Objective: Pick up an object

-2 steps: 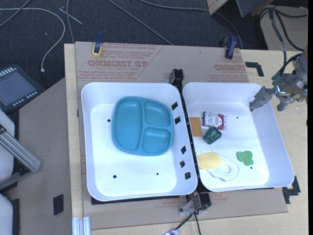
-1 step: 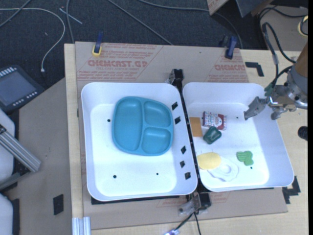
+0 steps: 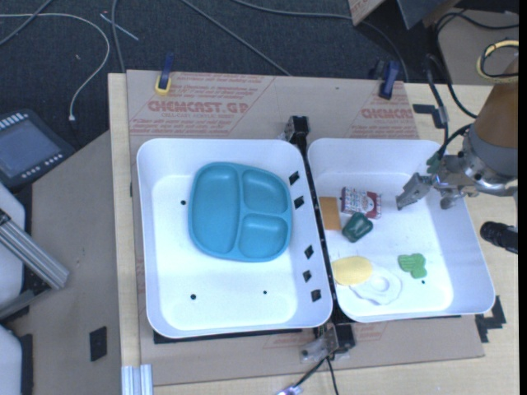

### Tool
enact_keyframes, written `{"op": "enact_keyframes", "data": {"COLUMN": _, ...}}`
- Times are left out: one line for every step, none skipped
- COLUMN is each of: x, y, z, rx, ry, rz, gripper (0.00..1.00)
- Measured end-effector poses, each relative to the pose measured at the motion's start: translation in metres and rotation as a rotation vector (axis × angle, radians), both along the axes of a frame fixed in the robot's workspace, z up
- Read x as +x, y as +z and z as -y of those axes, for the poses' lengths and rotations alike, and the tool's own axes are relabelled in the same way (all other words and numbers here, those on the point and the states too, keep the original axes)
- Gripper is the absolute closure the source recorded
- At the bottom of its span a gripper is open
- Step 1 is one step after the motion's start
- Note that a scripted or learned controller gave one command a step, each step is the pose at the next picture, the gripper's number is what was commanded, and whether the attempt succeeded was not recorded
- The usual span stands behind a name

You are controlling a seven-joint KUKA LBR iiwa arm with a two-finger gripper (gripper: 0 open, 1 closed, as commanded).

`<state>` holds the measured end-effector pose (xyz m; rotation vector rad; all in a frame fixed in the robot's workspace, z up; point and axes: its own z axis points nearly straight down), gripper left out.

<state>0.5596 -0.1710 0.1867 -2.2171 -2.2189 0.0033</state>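
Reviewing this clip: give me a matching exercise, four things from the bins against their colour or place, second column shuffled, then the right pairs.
Things:
1. plate
2. hand
3. broccoli
4. lemon

Descriptions:
A. yellow, near the right bin's front edge
B. blue, with three compartments, in the left bin
C. green, in the right bin's front right part
D. over the right bin's back right part, on the arm

Pairs: 1-B, 2-D, 3-C, 4-A
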Motion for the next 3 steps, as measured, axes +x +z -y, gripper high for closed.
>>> {"op": "enact_keyframes", "data": {"x": 0.01, "y": -0.055, "z": 0.0, "rx": 0.0, "ry": 0.0, "rz": -0.001, "gripper": 0.0}}
{"op": "enact_keyframes", "data": {"x": 0.011, "y": -0.04, "z": 0.0, "rx": -0.001, "ry": 0.0, "rz": 0.006, "gripper": 1.0}}
{"op": "enact_keyframes", "data": {"x": 0.009, "y": 0.004, "z": 0.0, "rx": -0.003, "ry": 0.0, "rz": 0.01, "gripper": 1.0}}
